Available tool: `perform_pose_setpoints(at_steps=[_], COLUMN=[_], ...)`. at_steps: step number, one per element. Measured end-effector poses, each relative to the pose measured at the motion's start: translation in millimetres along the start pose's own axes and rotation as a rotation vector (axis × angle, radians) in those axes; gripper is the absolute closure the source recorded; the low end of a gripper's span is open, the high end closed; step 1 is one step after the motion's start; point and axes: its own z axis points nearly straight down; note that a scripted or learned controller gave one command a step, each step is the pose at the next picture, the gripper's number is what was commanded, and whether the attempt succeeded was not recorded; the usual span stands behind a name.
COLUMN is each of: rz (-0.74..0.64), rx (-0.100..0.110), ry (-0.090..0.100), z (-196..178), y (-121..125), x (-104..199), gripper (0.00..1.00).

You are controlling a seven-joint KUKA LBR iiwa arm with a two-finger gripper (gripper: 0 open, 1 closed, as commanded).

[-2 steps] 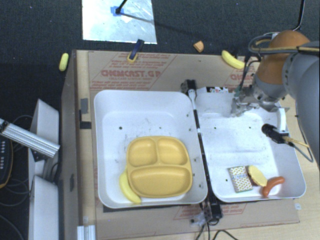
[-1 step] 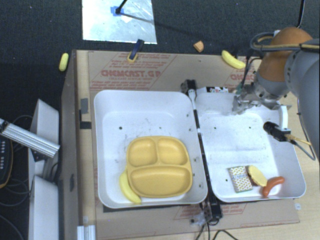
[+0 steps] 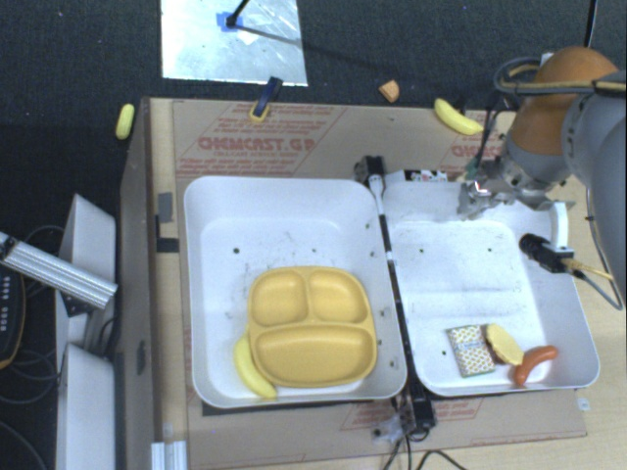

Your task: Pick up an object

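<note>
A small yellow plastic cylinder (image 3: 124,119) lies on the dark floor left of the brown cardboard-covered tabletop (image 3: 294,135). The left white shallow bin (image 3: 211,213) holds a glossy yellow three-compartment plastic tray (image 3: 312,324) with a yellow toy banana (image 3: 251,370) touching its lower-left edge. In the right white shallow bin (image 3: 460,262), near its front corner, sit a checkered square card (image 3: 471,350), a pale yellow flat slice (image 3: 504,344) and an orange toy sausage (image 3: 533,363), close together. The grey arm's end effector (image 3: 477,193) hovers over that bin's far edge, well apart from them; whether its fingers are apart or together cannot be told
</note>
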Motion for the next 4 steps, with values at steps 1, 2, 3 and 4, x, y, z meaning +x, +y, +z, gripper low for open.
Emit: perform_pose_setpoints(at_steps=[1, 2, 3, 4], rz=[-0.001, -0.002, -0.003, -0.004], rx=[-0.003, -0.007, -0.011, -0.014], ry=[0.0, 0.0, 0.0, 0.0], z=[-11.2, -22.4, -33.6, -44.9], y=[1.2, 2.4, 3.6, 4.8], x=[-0.1, -0.1, -0.1, -0.1], gripper=[1.0, 1.0, 1.0, 1.0])
